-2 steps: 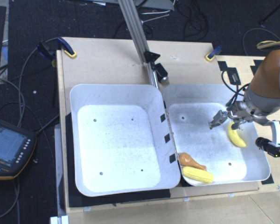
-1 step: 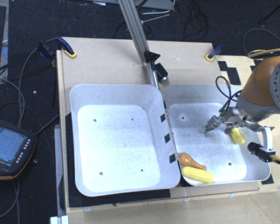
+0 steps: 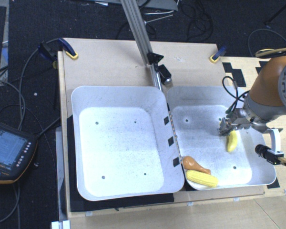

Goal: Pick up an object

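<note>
Bumpy yellow corn cob (image 3: 202, 178) at front rim, smooth curved banana (image 3: 232, 141) touching claw (image 3: 225, 129), grip state unclear

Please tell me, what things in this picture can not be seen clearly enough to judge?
- Gripper: in the camera view the wrist covers it, so its contact with the yellow object is unclear.
- Yellow object: its upper end is hidden under the gripper; its kind is too small to tell.
- Orange object: partly hidden behind the corn cob on the right bin.
</note>
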`<state>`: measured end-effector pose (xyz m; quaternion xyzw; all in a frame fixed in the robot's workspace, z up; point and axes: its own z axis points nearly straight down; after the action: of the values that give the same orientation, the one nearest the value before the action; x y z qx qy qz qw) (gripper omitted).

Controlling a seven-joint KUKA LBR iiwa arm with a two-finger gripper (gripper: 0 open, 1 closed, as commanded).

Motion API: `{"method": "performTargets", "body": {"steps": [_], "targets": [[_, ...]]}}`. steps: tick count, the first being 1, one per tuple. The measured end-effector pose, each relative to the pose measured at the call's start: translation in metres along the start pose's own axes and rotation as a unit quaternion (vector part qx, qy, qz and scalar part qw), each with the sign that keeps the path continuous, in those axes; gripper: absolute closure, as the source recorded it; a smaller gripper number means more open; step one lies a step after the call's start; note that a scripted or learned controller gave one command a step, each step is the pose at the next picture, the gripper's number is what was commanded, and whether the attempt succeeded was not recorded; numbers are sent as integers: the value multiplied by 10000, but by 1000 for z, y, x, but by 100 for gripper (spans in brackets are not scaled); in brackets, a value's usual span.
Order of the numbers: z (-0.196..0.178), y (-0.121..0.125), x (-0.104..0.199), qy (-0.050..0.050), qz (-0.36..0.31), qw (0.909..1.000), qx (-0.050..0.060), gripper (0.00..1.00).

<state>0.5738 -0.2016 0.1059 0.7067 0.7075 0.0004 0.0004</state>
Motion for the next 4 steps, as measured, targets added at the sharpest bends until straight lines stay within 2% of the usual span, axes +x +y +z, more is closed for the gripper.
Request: {"method": "performTargets", "body": {"steps": [2,4], "targets": [[-111,7,2,-5,3,10000,-13,100],[-97,13,110,6,-12,10000,7,100]]}}
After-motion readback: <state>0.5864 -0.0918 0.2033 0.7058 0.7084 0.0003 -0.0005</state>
